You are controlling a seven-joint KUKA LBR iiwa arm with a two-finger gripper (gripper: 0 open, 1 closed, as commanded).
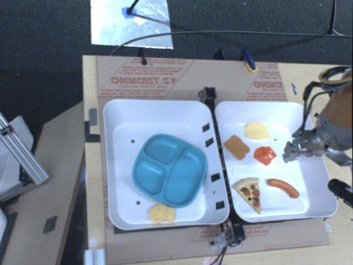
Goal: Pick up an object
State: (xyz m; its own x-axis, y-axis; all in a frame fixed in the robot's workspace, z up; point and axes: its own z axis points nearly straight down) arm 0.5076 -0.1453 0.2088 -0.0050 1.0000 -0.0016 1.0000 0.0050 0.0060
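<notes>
Left bin (118, 148): white, with small black marks on its floor and right wall.
Right bin (314, 203): white.
Divided plate (169, 170): plain light blue.
Corn piece (161, 213): pale yellow, bumpy kernel pattern.
Toast-shaped piece (236, 147): orange-brown.
Oval piece (256, 131): pale creamy yellow.
Red piece (265, 155): bright red with a glossy highlight.
Sausage (283, 187): red-orange.
Pizza slice (249, 192): tan crust, yellow top, red and dark spots.
Board (149, 79) under the bins: light brown with repeated red lettering.
Counter (60, 164): tan.
Arm (336, 123): grey with an orange band; jaws metallic grey.
Sheet (129, 15) at the top: silvery grey with a blue patch.
Floor (44, 37): dark speckled blue-black.
</notes>
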